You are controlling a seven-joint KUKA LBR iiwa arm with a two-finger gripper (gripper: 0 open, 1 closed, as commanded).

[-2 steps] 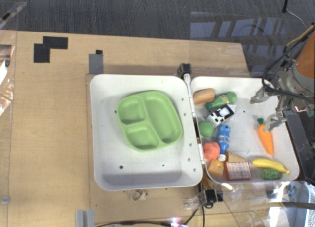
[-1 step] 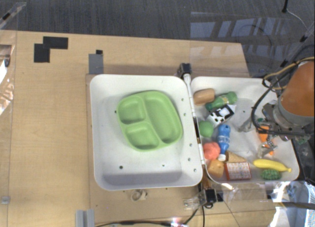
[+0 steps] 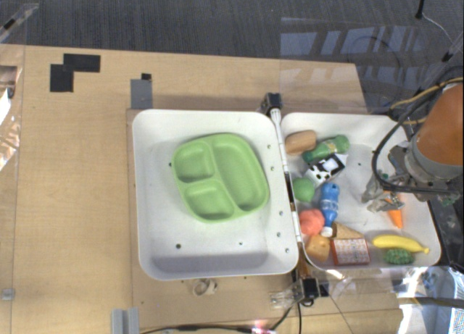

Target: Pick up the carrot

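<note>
The carrot (image 3: 395,217) is a small orange piece lying in the right bin (image 3: 362,128), near its right wall. My gripper (image 3: 382,199) hangs directly over the carrot's upper left end, coming down from the grey wrist with the orange band (image 3: 442,133). The gripper's metal tip hides the top of the carrot. I cannot make out whether it is touching the carrot or only hovering just above it.
A yellow banana (image 3: 399,242) and broccoli (image 3: 396,256) lie just below the carrot. The right bin's left half is crowded with a bread roll (image 3: 301,140), cow toy (image 3: 325,168), blue bottle (image 3: 329,201) and cracker box (image 3: 349,251). The left bin (image 3: 156,238) holds a green divided plate (image 3: 250,202).
</note>
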